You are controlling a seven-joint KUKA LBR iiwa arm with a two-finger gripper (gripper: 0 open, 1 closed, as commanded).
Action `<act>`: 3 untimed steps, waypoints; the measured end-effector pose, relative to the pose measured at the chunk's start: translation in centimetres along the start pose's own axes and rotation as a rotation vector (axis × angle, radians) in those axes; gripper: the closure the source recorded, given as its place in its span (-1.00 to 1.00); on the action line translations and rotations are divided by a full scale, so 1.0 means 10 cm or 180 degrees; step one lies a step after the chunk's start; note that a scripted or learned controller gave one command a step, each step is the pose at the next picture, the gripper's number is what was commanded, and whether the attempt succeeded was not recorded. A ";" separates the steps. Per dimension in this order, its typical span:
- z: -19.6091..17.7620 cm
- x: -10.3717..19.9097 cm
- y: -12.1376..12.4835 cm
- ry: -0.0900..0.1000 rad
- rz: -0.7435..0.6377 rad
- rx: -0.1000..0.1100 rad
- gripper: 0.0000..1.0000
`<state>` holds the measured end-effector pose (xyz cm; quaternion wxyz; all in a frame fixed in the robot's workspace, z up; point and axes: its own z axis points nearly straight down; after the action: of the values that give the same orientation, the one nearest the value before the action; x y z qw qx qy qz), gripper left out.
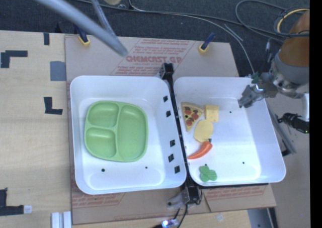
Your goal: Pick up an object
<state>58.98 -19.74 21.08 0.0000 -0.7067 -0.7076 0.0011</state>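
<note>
Five small toy foods lay bunched against the left wall of the right-hand shallow white bin (261,136): a pizza slice with red dots (190,115), a pale yellow cheese cube (212,112) touching it, a flat yellow round piece (203,131) just below, a red-orange chili pepper (200,150) under that, and a green broccoli-like piece (207,173) nearest the front rim. The left bin (80,171) carried a light green plastic divided plate (116,130). The end effector (247,97) hovered at the right bin's upper right rim, well apart from the cluster; whether it was spread or closed could not be told at that angle, and nothing was visibly gripped.

To do the reach well, the arm would probably have been best aimed at the broccoli-like piece or the pepper, since each had free space around it. The pizza, cube and round piece touched, so a descent there risked nudging neighbours or pinching two at once. Keeping away from the centre divider (173,121) also seemed wise.
</note>
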 end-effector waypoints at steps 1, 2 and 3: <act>-0.03 0.55 0.09 0.0006 -0.0013 -0.0004 1.00; 0.01 1.12 -0.03 0.0008 -0.0015 0.0003 1.00; 0.09 1.65 -0.10 0.0009 -0.0015 0.0004 1.00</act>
<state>57.95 -3.22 20.18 0.0015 -0.7050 -0.7092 0.0005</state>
